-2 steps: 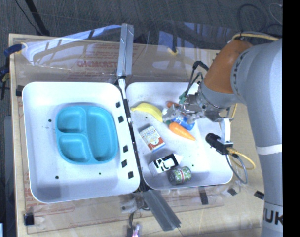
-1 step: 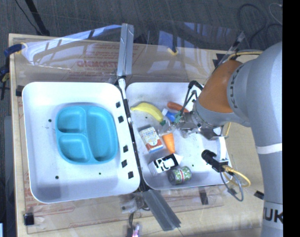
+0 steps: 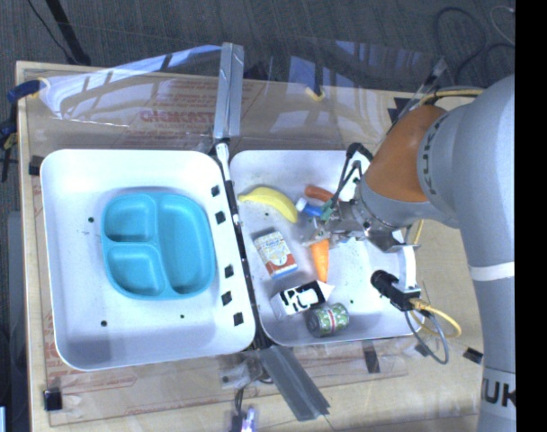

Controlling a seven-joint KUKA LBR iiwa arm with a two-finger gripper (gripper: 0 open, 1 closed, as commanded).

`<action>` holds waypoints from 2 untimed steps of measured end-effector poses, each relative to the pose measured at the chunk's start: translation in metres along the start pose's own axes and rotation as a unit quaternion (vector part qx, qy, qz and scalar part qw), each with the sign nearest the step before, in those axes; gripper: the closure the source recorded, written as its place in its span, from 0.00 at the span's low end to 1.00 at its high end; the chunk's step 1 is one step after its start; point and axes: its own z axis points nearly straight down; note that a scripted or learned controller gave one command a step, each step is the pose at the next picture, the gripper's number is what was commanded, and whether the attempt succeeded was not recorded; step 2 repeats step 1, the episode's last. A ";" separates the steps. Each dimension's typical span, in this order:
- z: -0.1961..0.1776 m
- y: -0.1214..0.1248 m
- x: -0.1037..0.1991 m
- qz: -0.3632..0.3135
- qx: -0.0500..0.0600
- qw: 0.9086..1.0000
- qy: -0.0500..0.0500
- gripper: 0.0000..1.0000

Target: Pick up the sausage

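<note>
The sausage (image 3: 317,191), a short reddish-orange piece, lies in the right bin (image 3: 282,165) near its back, just right of the banana (image 3: 272,202). My gripper (image 3: 333,223) hangs low over the middle of this bin, a little in front of and to the right of the sausage, with a blue-green item (image 3: 315,209) at its left. The wrist and the orange band (image 3: 401,160) hide the bin's right part. Nothing shows as held.
In the right bin also lie an orange carrot (image 3: 319,259), a small carton (image 3: 276,251), a black-and-white packet (image 3: 300,297) and a green can (image 3: 328,319). The left bin (image 3: 67,241) holds a blue divided tray (image 3: 158,245). A black cable plug (image 3: 392,291) hangs near the front right.
</note>
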 end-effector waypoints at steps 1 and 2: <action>-0.079 -0.012 0.028 0.026 0.000 1.000 0.000 1.00; -0.079 -0.012 0.028 0.026 0.000 1.000 0.000 1.00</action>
